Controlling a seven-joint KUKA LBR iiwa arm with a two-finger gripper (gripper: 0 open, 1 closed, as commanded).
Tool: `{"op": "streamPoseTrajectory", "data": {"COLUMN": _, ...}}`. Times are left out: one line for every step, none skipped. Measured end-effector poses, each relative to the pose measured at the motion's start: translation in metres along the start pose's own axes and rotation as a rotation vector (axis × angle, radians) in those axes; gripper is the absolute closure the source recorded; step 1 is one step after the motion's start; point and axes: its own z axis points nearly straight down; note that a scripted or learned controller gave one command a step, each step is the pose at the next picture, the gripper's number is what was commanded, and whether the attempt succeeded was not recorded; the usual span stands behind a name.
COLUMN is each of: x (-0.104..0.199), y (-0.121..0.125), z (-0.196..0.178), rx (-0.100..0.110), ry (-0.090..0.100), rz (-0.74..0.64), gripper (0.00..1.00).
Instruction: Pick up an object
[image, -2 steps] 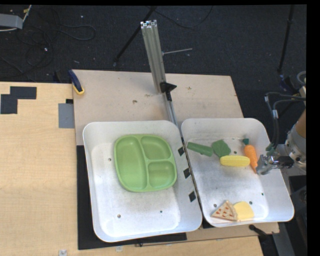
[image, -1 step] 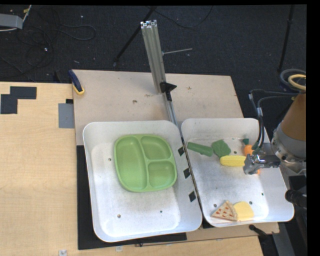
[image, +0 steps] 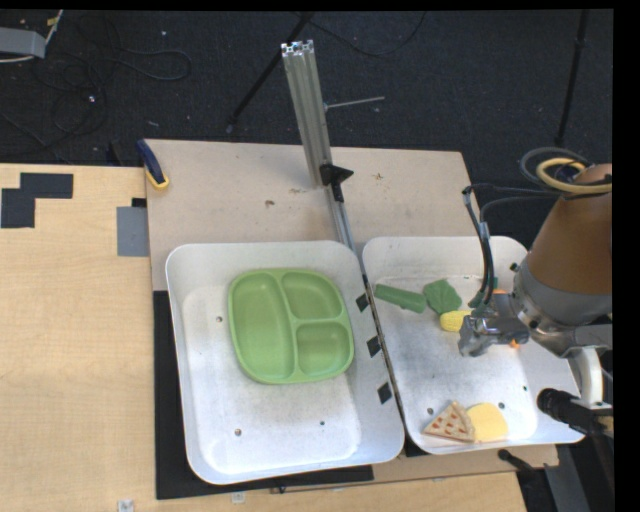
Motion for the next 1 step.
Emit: {"op": "streamPoseTrajectory", "data": {"x": 0.0529, "y": 0.0103, "z": 0.0021, "rx": -0.001, "ry": 0.0, "rz": -0.002, "gripper": 1.0}}
